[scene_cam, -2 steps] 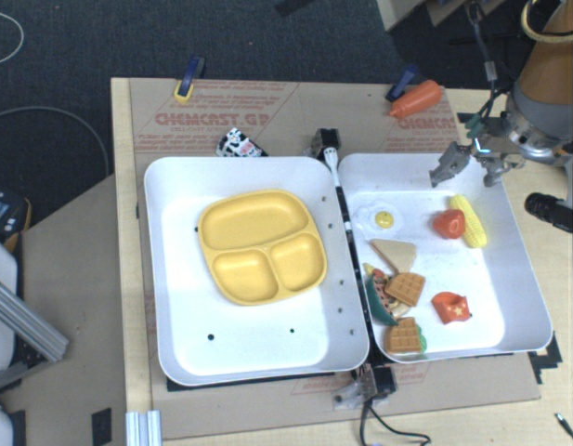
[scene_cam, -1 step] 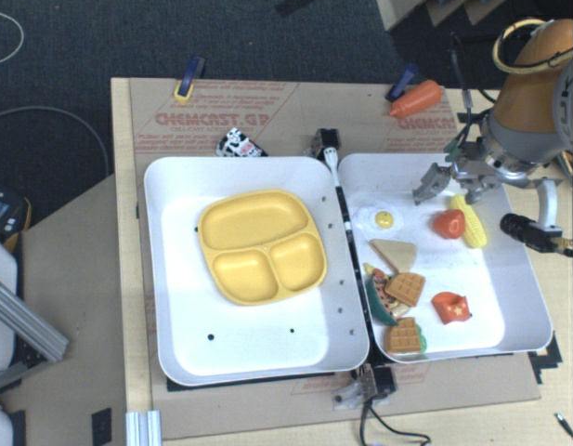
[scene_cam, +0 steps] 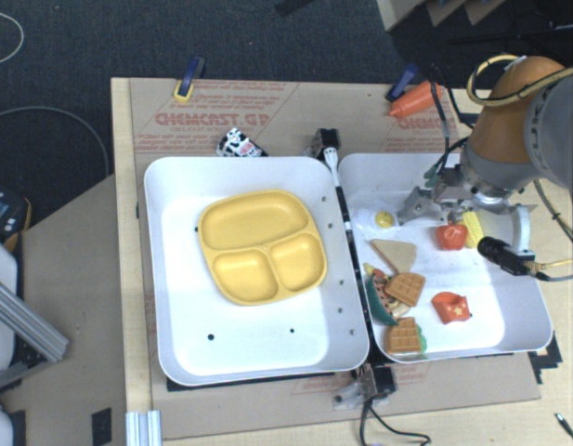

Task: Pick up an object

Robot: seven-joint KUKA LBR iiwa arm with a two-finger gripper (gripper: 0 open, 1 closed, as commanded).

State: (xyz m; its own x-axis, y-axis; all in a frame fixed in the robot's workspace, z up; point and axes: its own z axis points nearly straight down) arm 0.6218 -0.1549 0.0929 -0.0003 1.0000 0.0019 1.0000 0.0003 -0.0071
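Red toy (scene_cam: 451,237) sits in the right bin (scene_cam: 523,328), just below and touching-close to the end effector (scene_cam: 450,208) — nearest target; whether it's clenched or released, can't tell.

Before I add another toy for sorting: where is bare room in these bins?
Left bin: bare floor all around the yellow divided plate, widest along the near edge. Right bin: crowded with toy food and the gripper; only its near-right corner is bare.

red tomato-like toy (scene_cam: 451,236): round, upper right bin, just under the wrist
red pepper-like toy (scene_cam: 452,307): lower, apart
waffle pieces (scene_cam: 405,289): brown, near left wall
yellow ball (scene_cam: 385,219): small, upper left
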